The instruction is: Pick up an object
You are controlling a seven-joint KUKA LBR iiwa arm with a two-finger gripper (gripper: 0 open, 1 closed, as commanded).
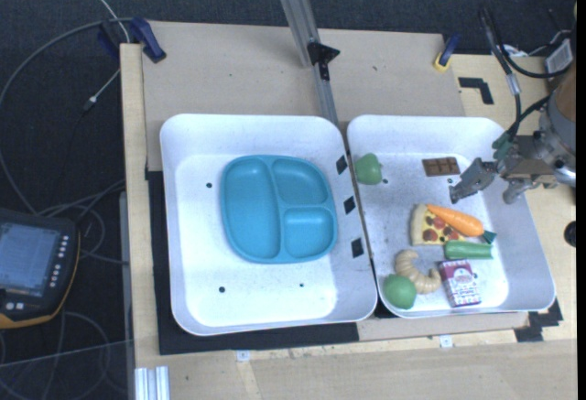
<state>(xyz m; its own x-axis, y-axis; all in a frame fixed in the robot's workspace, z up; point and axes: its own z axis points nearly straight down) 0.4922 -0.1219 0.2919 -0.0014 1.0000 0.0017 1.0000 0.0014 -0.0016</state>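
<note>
Spanning most of the view, the tan bench (229,69) carries two shallow white bins side by side. The left bin (183,206) holds a blue divided plate (277,208) with three compartments, lying flat near the bin's middle. The right bin (526,252) holds the small items. The arm (563,128) comes in at three o'clock of the view, and its gripper (494,183) hangs over the upper right part of the right bin with its two fingers spread apart and nothing between them; one finger (472,180) points toward eight o'clock, the other sits at about three o'clock from it.

From the gripper, the toy pizza slice (430,226) lies at seven o'clock, with an orange carrot (455,220) resting across its upper right edge. Just below the carrot, at six o'clock from it, is a green pepper-like piece (469,250). A red and white packet (461,284) sits at six o'clock from that, near the bin's front wall. At nine o'clock from the packet are a tan ridged piece (418,270) and, touching it, a green round fruit (399,292). Another green round fruit (368,169) lies against the bin's left wall at nine o'clock from the gripper. A brown chocolate bar (440,167) lies just beside the near finger, at ten o'clock from it.
</note>
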